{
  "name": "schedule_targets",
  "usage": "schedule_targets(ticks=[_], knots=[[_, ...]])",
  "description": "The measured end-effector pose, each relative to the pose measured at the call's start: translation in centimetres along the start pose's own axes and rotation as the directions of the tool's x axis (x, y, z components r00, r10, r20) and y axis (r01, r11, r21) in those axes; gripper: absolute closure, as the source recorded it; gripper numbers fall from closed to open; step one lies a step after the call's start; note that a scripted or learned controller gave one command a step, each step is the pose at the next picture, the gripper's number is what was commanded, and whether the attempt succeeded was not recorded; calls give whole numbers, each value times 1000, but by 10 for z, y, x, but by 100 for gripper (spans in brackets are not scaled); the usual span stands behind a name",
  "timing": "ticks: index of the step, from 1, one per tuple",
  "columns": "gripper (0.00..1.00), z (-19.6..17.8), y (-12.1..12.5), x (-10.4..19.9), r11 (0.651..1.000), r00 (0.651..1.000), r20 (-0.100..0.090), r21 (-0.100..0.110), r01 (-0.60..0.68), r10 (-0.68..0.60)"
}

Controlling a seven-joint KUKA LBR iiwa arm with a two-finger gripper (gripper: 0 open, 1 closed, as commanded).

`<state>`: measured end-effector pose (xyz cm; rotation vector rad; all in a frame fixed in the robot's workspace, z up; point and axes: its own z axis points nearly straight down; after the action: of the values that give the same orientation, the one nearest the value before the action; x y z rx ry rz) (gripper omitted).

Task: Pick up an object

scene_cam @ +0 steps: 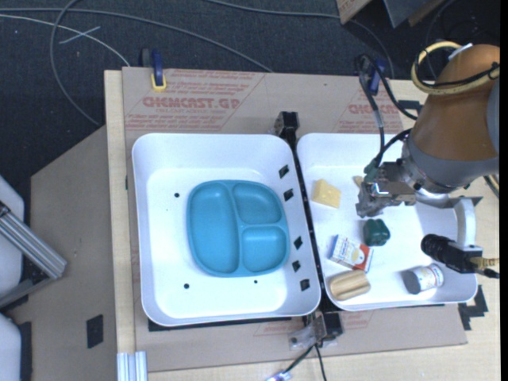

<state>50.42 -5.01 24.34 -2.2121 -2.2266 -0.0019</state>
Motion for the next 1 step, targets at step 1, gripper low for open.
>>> schedule_targets(ticks=[1], knots=[[100,14,4,55,1000,1000,0,3,-1,1]])
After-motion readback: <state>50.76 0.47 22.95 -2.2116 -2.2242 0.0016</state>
